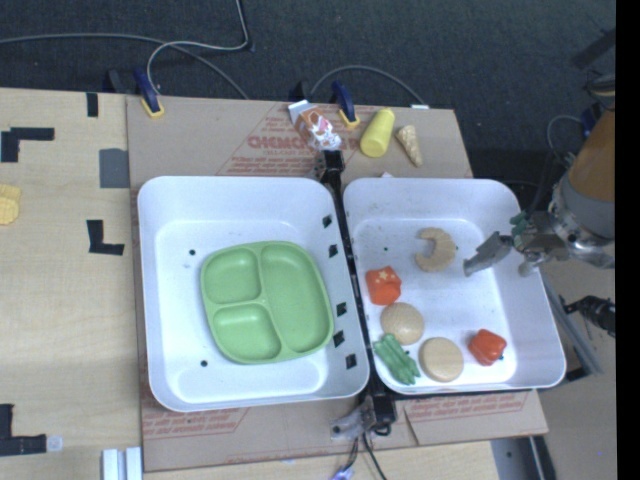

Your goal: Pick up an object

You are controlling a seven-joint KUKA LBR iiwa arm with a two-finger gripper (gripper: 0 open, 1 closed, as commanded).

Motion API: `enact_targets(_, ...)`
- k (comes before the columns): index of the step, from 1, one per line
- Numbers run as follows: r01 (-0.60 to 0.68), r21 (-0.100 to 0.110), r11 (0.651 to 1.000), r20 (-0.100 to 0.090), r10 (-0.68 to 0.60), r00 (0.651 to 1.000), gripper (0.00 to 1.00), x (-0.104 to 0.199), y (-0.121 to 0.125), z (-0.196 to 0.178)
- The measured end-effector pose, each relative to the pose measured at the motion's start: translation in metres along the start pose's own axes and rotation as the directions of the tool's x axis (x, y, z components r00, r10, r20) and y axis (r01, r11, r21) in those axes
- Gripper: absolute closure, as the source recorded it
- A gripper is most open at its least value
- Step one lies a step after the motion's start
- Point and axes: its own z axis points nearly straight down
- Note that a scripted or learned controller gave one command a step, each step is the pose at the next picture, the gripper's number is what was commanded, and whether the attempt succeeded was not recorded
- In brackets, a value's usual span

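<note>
The right bin holds several small food items. A tan croissant-shaped piece lies near its middle, and a red pepper sits by its left wall. A round tan bun and a second pale round piece lie toward the front, with a green bean pod at the front left. A small red piece is at the front right. My gripper hangs over the bin's right side, just right of the croissant and apart from it. I see nothing held in it.
The left bin holds a green divided plate. Behind the bins, on the cardboard, lie a yellow object, a tan cone and a small packet. Blue clamps and cables run along the back edge.
</note>
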Motion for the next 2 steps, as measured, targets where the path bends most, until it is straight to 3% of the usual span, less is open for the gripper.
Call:
enact_targets(1,0.001,0.001,1.0,-0.001,-0.001,1.0,0.0,0.009,0.1,0.043)
enact_targets(2,0.002,-0.005,1.0,0.002,-0.002,1.0,0.0,0.002,0.113,0.14)
